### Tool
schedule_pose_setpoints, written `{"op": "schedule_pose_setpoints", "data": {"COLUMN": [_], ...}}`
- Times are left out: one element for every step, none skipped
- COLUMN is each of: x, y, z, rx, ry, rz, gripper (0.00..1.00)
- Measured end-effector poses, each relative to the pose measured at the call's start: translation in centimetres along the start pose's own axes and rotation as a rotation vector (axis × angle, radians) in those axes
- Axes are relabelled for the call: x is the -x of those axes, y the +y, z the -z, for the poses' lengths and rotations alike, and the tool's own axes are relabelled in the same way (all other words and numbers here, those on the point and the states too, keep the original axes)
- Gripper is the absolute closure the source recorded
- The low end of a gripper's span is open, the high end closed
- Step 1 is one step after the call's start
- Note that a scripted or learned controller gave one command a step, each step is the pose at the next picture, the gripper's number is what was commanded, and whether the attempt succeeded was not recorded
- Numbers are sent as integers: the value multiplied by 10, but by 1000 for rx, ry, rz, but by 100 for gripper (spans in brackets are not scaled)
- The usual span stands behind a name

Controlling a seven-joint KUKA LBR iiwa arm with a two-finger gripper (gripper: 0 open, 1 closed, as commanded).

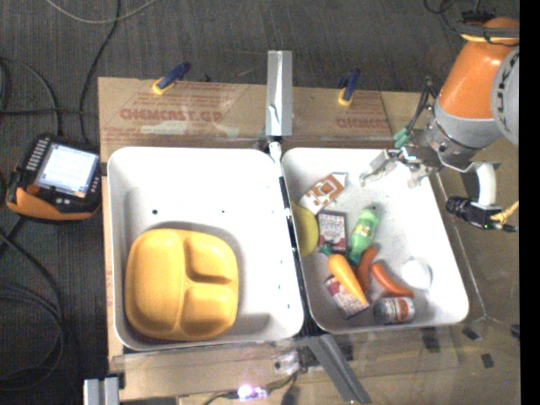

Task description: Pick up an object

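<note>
Nearest your camera, a can lies at the right bin's front edge, beside a carrot, sausage and white cup. Behind them you have a green bottle, banana and two small cartons. Your gripper hovers over that bin's far right corner, jaws spread, grasping nothing. A yellow tray sits in the left bin.

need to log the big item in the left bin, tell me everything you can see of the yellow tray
The yellow tray is a rounded, glossy, plastic-looking dish moulded into three compartments: one large at the view's left, two smaller at the right. It lies flat on the floor of the left bin, toward its near-left corner, with nothing resting in it.
</note>
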State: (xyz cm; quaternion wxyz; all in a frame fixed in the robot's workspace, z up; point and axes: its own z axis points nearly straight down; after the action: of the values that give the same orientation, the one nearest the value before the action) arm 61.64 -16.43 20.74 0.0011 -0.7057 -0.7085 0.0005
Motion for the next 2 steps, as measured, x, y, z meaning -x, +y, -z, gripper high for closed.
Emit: {"op": "schedule_pose_setpoints", "data": {"x": [30,29], "y": [-25,-101], "z": [-114,-117], "rx": [2,14], "ry": [0,-6], "rz": [66,20], "gripper": [0,0]}}
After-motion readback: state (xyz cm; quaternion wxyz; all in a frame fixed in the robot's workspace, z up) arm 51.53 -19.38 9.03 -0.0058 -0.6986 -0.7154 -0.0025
